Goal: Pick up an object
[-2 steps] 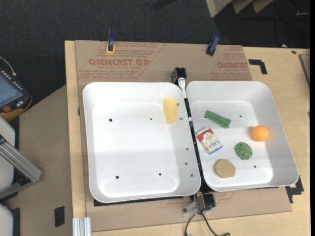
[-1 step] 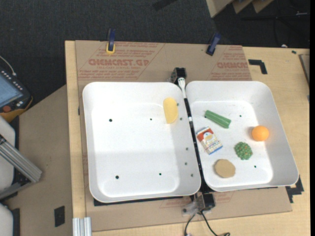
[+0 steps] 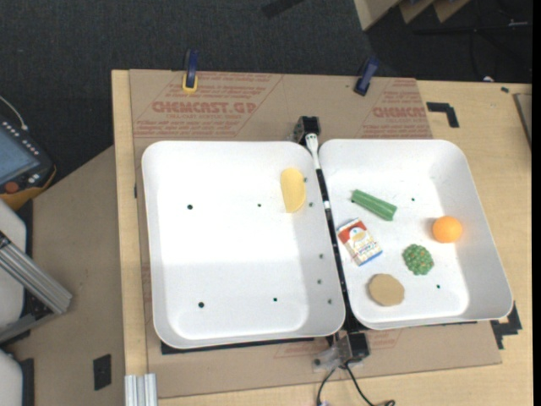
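Here, two white bins are seen side by side: a yellow piece (image 3: 292, 190) in the left bin (image 3: 220, 303); a green stick (image 3: 374, 204), small carton (image 3: 359, 242), orange ball (image 3: 447, 229), green lump (image 3: 418, 260) and tan disc (image 3: 386, 290) in the right bin (image 3: 473, 303).

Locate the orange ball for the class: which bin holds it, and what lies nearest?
The orange ball sits in the right bin, near its right wall, with the green broccoli piece closest, just below-left.

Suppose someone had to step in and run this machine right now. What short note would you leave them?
Gripper: not in the camera view.
Left bin: a yellow piece near its right wall.
Right bin: green stick, small red-and-white carton, orange ball, green bumpy ball, tan round piece.
Done: nothing lifted; every item lies in a bin.
Left: pick up one object.
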Controlling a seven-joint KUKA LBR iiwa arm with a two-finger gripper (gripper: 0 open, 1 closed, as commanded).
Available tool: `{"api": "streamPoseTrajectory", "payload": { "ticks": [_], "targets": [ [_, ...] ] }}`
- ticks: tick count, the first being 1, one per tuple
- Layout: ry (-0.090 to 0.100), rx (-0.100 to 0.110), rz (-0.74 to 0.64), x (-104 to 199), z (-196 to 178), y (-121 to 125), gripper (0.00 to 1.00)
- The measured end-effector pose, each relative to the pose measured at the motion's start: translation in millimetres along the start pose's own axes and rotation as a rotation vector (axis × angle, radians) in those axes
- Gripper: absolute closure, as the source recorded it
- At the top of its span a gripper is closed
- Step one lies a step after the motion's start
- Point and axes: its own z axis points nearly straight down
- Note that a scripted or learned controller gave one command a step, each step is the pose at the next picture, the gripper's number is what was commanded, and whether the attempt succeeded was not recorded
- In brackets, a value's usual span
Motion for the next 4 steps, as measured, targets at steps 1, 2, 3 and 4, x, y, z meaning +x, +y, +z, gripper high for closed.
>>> {"api": "streamPoseTrajectory", "payload": {
  "ticks": [1, 2, 3, 4],
  "targets": [
    [0.003, 0.010, 0.000, 47.9, 7.9, 39.0, 1.00],
    [0.003, 0.016, 0.009, 11.9, 6.9, 15.7, 1.00],
    [0.003, 0.017, 0.009, -25.5, 6.9, -1.9, 1.00],
    [0.007, 0.031, 0.007, -54.0, 156.2, 53.6, 1.00]
  ]
}}
